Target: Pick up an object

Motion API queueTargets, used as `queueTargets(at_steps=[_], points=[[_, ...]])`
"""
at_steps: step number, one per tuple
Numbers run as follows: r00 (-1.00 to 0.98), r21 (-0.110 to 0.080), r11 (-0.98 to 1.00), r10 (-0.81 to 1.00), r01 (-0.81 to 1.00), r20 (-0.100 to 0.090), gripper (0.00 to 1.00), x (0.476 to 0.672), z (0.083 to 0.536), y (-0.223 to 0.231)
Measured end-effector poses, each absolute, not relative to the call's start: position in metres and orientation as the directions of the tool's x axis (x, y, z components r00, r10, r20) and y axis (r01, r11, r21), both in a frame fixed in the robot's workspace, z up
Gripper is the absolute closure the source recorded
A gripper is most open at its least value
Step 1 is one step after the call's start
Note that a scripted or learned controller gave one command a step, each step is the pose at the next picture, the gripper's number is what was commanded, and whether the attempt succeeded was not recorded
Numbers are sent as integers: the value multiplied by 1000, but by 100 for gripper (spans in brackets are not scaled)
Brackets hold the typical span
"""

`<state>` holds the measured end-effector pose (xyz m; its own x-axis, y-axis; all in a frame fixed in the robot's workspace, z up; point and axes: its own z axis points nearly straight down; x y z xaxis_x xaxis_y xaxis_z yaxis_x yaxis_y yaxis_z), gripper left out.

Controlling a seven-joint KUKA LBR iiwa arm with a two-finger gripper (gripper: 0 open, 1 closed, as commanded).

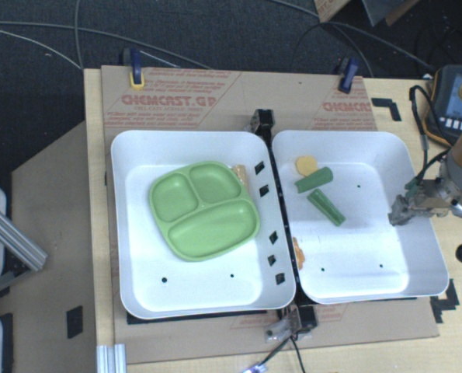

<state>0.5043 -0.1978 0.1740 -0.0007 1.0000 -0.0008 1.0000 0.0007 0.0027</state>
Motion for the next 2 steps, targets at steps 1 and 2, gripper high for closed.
queueTargets(at_steps=[1, 2], points=[[-2, 4, 2, 1000, 1000, -2, 100, 508, 237, -197], [-2, 2, 2, 1000, 1000, -1, 100, 508, 278, -197]])
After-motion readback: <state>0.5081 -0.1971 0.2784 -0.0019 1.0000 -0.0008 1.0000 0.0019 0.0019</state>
